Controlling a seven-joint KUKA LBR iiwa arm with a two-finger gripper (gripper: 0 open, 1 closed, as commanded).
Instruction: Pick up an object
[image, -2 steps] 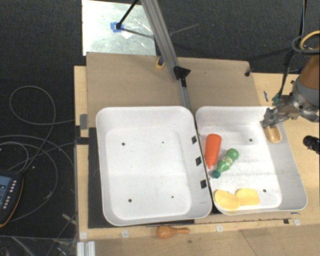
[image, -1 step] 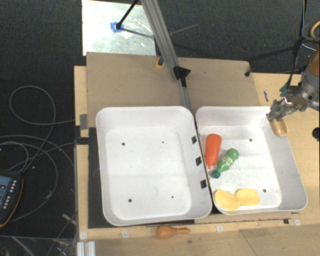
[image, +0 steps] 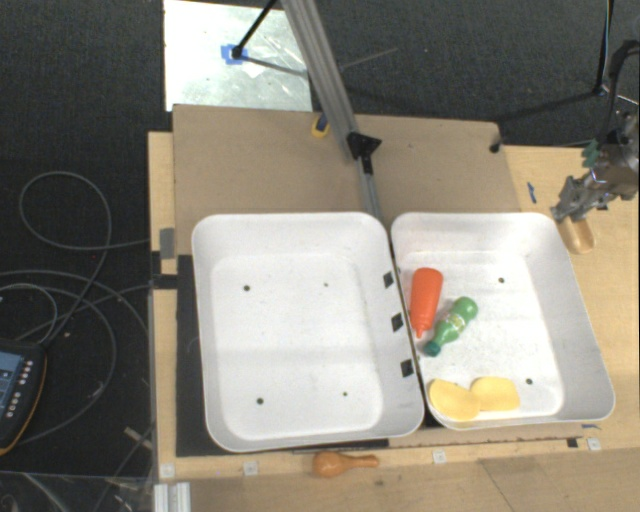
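Gripper (image: 580, 200) parked at the right edge of the frame, above the right bin's (image: 585, 340) upper right corner.

We cannot tell how its jaws stand, and we see nothing held. Inside the right bin we locate an orange carrot (image: 425, 299) touching a green bottle (image: 450, 325) near the left wall, with two yellow pieces (image: 475, 397) at the lower edge. We note an orange-brown object (image: 343, 462) on the bench below the left bin (image: 215, 330).

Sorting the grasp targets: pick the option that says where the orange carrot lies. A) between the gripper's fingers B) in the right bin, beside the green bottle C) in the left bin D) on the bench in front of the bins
B: the carrot lies inside the right bin, next to the green bottle.
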